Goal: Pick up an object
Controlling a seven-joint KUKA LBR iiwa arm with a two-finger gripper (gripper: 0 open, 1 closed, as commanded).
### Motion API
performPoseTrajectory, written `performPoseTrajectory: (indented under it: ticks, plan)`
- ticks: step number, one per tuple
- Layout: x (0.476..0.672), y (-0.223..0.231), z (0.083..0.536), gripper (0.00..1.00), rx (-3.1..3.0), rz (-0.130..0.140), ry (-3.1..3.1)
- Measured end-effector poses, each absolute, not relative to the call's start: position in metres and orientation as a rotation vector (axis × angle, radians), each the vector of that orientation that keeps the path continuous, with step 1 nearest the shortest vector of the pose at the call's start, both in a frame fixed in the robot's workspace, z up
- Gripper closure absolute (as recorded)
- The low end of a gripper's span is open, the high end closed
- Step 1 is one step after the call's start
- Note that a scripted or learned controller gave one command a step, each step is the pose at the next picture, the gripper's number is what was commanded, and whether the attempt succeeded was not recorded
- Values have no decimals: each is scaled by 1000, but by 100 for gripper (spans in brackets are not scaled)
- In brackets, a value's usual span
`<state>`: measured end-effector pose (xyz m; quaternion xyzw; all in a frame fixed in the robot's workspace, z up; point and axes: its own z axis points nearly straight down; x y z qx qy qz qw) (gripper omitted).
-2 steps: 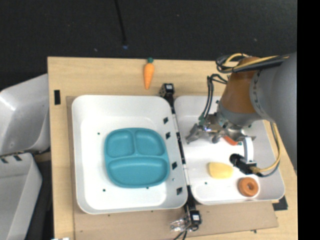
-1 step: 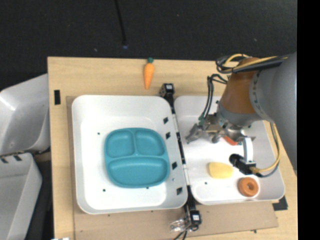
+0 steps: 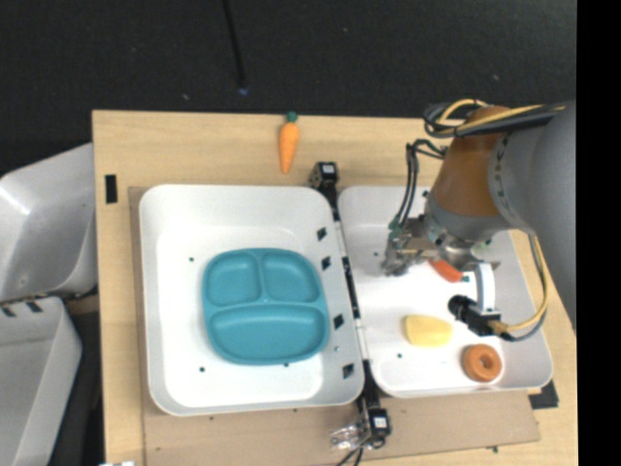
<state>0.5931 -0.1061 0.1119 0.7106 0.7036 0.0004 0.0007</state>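
No brand, label or readable writing shows anywhere on the bench or the bins.

Two shallow white bins sit side by side on a pale wooden bench (image 3: 116, 153). The left bin (image 3: 165, 377) holds one thing: a teal plate (image 3: 264, 305) divided into three sections, lying flat near the bin's middle, with nothing on it.

The right bin (image 3: 374, 216) holds three small things and my arm. A pale yellow lump (image 3: 428, 331), rounded like a piece of toy food, lies on the bin floor towards the near side. Just to its right and a little nearer the bin's front edge lies an orange-brown ring (image 3: 481, 362), shaped like a small doughnut. A small red-orange piece (image 3: 446, 270) shows partly under my wrist, too hidden for me to say what it is.

My arm (image 3: 471, 178) comes in from the right, grey with an orange band above the wrist, with cables looping around it. My gripper (image 3: 400, 255) hangs low over the far left part of the right bin, apart from the yellow lump and the ring. I cannot tell how wide it is, or whether it touches anything.

Outside the bins, a toy carrot (image 3: 288, 144) with a green top lies on the bare bench just beyond the far edge of the left bin. Small black clips line the seam between the two bins.
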Motion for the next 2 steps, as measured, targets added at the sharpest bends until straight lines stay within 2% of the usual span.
performPoseTrajectory:
  ticks: [2]
  plan:
    - [606,-108,217,100,2215,6,2219]
